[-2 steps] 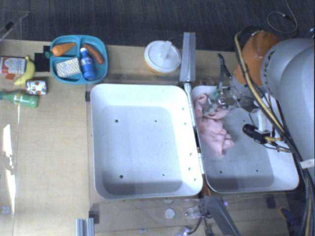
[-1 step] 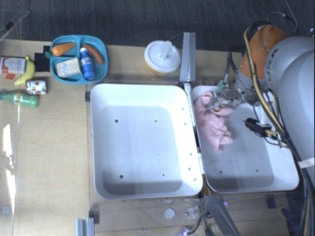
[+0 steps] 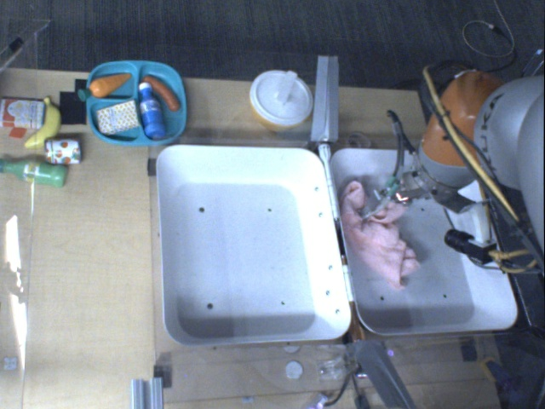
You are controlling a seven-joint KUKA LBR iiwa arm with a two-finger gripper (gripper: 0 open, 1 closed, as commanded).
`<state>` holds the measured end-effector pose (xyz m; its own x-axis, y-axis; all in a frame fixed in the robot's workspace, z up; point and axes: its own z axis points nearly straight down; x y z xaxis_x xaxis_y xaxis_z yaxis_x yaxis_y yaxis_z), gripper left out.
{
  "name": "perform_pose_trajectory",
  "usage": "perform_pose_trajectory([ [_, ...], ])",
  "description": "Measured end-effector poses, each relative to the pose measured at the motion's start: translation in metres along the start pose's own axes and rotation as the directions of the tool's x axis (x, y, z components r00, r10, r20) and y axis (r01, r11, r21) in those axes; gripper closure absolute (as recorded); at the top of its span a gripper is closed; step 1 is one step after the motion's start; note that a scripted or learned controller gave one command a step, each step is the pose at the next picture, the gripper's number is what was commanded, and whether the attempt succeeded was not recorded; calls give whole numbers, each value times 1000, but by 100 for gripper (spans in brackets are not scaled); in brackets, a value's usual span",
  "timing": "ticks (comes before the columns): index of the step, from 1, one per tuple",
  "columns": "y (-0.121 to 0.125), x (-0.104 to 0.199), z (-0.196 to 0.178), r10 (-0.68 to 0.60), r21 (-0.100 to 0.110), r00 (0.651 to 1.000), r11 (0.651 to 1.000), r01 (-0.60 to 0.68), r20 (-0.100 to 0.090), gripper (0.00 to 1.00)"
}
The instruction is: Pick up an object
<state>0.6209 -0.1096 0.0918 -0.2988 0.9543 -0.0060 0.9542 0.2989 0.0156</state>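
Observation:
A floppy pink soft toy (image 3: pixel 379 241) lies in the right bin (image 3: pixel 460 305), against its left wall. It stretches from the bin's upper left toward the middle. My gripper (image 3: pixel 383 204) reaches in from the right and sits low over the toy's upper part, touching or just above it. The grey arm with its orange band (image 3: pixel 460 109) fills the upper right behind it.
The left bin (image 3: pixel 243 245) sits next to the right one, with a metal divider (image 3: pixel 324 100) above the seam. On the bench to the far left are a blue tray of toy food (image 3: pixel 136 102), a white lidded cup (image 3: pixel 281 98), a banana (image 3: pixel 47 122) and small containers.

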Motion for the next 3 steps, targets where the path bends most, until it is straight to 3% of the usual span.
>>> perform_pose_trajectory([
  [1, 8, 15, 0, -51, 0, 999, 999, 51, 2, 0],
  [2, 11, 17, -12, -52, -6, 999, 999, 52, 1, 100],
  [3, 39, 56, -93, 261, 13, 965, 965, -261, -1, 100],
])
